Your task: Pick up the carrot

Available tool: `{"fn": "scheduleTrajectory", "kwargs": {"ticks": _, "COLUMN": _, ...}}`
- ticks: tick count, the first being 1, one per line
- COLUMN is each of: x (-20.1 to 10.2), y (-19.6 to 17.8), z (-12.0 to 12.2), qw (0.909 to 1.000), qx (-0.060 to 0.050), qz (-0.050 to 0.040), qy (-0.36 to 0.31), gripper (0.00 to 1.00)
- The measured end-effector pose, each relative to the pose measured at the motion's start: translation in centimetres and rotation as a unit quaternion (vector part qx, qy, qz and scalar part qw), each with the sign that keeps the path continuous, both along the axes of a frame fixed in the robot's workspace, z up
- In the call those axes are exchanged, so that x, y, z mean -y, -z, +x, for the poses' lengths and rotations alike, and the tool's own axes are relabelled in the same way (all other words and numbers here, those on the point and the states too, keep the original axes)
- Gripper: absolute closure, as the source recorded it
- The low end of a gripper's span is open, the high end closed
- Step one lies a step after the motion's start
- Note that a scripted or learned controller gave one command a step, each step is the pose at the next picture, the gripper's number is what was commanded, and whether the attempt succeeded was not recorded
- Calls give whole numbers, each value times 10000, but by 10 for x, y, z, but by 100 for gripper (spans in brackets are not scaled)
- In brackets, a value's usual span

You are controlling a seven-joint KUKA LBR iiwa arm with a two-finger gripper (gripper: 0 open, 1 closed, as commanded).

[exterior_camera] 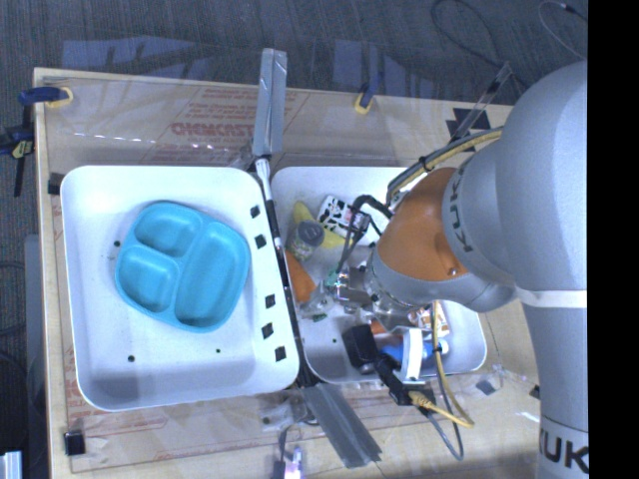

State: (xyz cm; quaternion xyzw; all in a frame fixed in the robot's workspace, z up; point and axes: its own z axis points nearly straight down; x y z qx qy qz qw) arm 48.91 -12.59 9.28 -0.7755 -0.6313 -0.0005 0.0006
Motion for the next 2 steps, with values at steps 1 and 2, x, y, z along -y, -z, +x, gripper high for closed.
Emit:
{"fn": "scheduleTrajectory", "kwargs": {"ticks": 1, "x": 1, "y": -9, "z": 0, "qw": 10000, "qx": -9, "qz": -2, "qy": -22, "gripper": 100}}
{"fn": "scheduleTrajectory", "kwargs": {"ticks": 2, "x": -34, "y": 1, "z": -13, "qw": 9980, "qx": -4, "qz": -6, "qy": -626, "gripper": 100}}
